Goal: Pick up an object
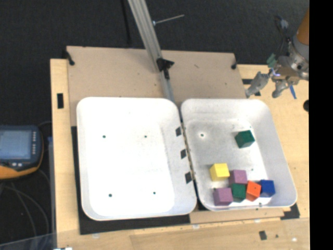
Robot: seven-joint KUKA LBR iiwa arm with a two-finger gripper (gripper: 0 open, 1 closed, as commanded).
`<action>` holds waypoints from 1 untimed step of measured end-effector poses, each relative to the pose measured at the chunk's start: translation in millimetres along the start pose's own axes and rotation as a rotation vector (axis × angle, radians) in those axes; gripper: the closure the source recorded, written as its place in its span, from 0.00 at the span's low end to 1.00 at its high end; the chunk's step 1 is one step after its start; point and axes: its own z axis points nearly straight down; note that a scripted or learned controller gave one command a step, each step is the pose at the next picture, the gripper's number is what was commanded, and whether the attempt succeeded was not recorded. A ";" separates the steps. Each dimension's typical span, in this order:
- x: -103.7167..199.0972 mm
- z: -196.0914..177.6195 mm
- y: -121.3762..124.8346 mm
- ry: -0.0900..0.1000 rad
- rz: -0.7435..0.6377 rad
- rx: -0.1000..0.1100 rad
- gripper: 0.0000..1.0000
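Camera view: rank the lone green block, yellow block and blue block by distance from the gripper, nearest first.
From the gripper, at the right bin's upper right:
1. Green block, alone in the bin's upper part.
2. Yellow block, left edge of the cluster.
3. Blue block, cluster's right end at the bottom; only slightly farther than yellow.

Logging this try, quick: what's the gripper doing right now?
Gripper: open, holding nothing, above the bench beyond the right bin; the blocks lie in that bin.

Even, fairly bright overhead light fell on the bench [60, 155], whitening the two bins [130, 155] almost to glare, while the surrounding floor stayed dark, shadows were faint, and the whole picture looked soft and slightly grainy.
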 end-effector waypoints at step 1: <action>-0.5 -11.8 0.6 -0.003 -0.006 -0.002 1.00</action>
